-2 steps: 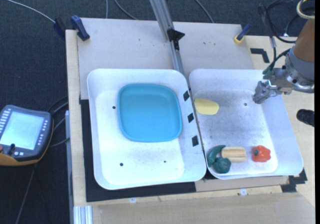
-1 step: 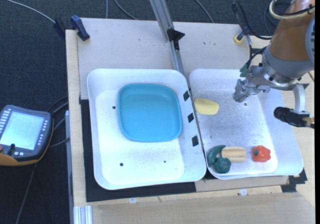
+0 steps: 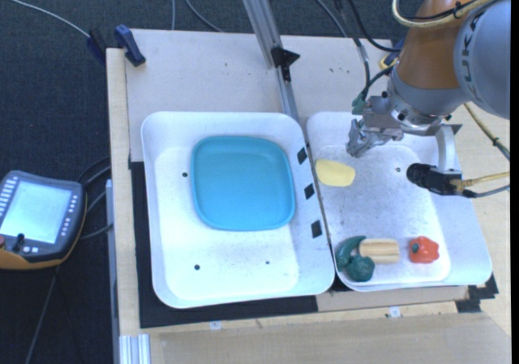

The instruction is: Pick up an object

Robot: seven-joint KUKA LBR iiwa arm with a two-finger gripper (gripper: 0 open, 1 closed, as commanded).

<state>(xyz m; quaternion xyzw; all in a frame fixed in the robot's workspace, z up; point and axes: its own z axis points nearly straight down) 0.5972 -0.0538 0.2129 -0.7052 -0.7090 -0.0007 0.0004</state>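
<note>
Hovering just beside the yellow object [image 3: 335,173] for a likely grasp, the end effector [image 3: 359,143] is positioned; finger state cannot be told.

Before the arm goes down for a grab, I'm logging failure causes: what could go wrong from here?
1. The tool hangs up and to the right of the yellow piece, not over it, so a straight descent may miss.
2. That piece lies close to the right bin's left wall; a finger could strike the wall.
3. The green vegetable touches the tan block, so a grab there may catch both.
</note>
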